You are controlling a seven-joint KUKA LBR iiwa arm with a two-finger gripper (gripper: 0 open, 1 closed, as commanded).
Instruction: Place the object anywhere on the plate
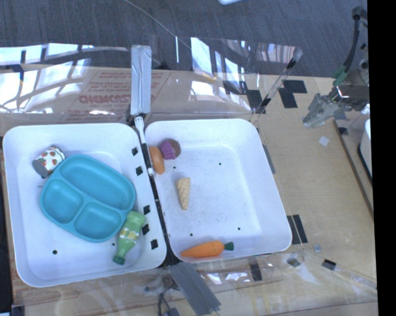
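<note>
- Left bin point(26, 257): holds a blue three-compartment plate point(88, 197), nothing lying on it. A small grey-and-white toy with red dots point(47, 160) sits just beside the plate's upper-left edge. A green bottle point(127, 236) lies tilted at the plate's lower-right edge, touching or overlapping the rim.
- Right bin point(251, 184): a cone-shaped piece point(183, 192) left of centre; a purple item point(170, 148) and an orange item point(157, 160) close together in the upper-left corner; a carrot point(206, 250) along the near wall.
- Gripper point(321, 111): over the bench point(316, 202), well apart from both bins, at the right. Finger state: cannot tell.
- Writing: red print on cardboard point(102, 92) behind the left bin, too blurred to read.
</note>
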